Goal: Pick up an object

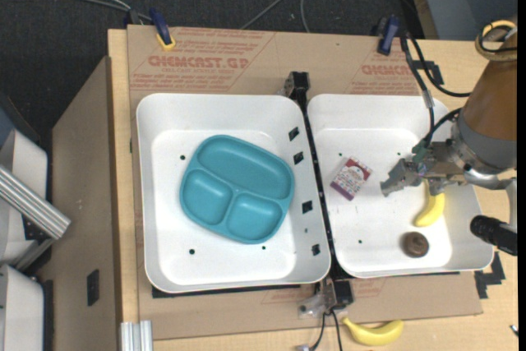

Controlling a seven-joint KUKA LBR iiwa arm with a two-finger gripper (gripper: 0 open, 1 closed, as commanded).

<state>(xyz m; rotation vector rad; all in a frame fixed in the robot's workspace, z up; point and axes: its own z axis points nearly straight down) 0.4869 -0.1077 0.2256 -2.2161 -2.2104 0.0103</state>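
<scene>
Gripper (400, 177) seen low inside right bin (370, 111), fingers apart, nothing clamped between. Small red-and-white packet (351, 177) lying just left of gripper; judged light, flat, crinkly, best pinched across narrow sides. Banana (431, 210) just right of gripper, brown round object (415, 243) below it

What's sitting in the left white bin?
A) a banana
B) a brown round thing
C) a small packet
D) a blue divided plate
D: the blue divided plate lies in the left bin; the banana, packet and brown round thing are in the right bin.
</scene>
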